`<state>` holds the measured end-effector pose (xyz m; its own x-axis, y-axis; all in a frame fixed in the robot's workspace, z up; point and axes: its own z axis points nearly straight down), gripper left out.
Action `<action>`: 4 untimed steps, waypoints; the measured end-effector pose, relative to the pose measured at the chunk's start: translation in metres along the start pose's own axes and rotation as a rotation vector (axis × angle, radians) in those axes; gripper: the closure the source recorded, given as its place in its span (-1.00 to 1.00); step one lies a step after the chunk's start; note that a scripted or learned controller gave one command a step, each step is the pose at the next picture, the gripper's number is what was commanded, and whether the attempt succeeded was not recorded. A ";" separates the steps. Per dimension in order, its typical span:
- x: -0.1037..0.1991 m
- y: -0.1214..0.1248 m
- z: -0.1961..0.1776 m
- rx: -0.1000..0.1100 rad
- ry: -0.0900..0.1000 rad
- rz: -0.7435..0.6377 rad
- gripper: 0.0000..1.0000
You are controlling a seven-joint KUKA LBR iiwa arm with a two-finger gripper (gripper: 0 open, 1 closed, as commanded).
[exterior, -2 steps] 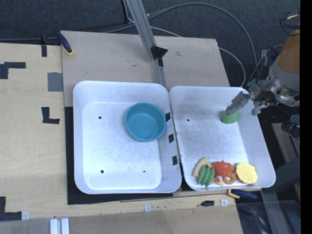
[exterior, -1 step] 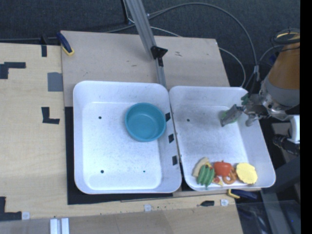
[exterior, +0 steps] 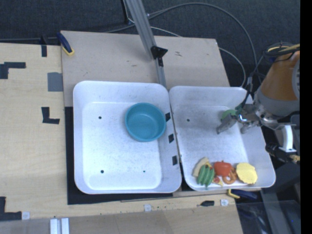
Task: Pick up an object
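From my seat I see the arm reaching in over the right edge of the right bin, its orange band up near the frame's edge and the gripper low over the bin's upper middle. The grey fingers point left and slightly down toward the bin floor, and a small green piece sits just above them at the wrist end; I cannot tell whether that green belongs to the tool or to some object. I cannot tell how far the fingers are parted either, since they read as one dark wedge from this angle, and I see nothing clearly caught between them. The pickable things lie well below the fingers, huddled in the bin's near corner: a green vegetable furthest left, a red toy touching it on the right, an orange ring just under the red one, and a yellow lump at the right end beside the bin wall. Far to the left of the fingers, across the divide between the bins, a blue bowl stands upright in the left bin, toward its upper right part.
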<state>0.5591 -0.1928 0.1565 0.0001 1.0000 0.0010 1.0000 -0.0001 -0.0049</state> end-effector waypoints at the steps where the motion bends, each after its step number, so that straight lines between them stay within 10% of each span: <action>1: -0.004 -0.006 0.061 0.001 0.000 0.000 -1.00; 2: -0.004 -0.005 0.048 -0.004 -0.001 -0.001 1.00; 4: -0.007 0.003 -0.053 -0.008 -0.002 -0.001 1.00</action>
<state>0.5627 -0.1997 0.2090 -0.0005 1.0000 -0.0007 1.0000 0.0005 0.0028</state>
